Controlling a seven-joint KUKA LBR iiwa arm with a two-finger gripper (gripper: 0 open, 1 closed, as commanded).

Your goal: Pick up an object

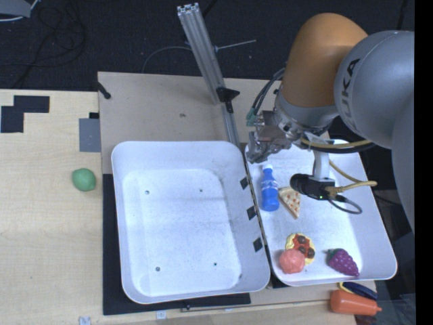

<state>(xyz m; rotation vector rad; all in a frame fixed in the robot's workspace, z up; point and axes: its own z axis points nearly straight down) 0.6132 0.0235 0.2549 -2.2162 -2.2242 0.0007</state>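
Seen from my remote station: the gripper (259, 151) hangs over the far left corner of the right bin (371, 230), just above the cap of a blue bottle (269, 189). From this angle I cannot tell whether the gripper is spread or closed, and nothing shows held in it.

The bottle lies close along the bin's left wall, so room is tight on that side. A pizza wedge (291, 202) lies just beside the bottle on its right. Near the front rim sit a pink ball (292, 261), touching a small round pastry (301, 244), and purple grapes (343, 262), a little apart. The middle and right of this bin's floor are bare.

The left bin (176, 229) offers a wide white floor. Three black clips (252, 212) sit where the bins meet.

On the bench, a green ball (84, 179) rests well left of the bins, and an orange carrot (353, 303) lies outside the right bin's front edge.

Part of the KUKA lettering reads on the grey arm (379, 80).
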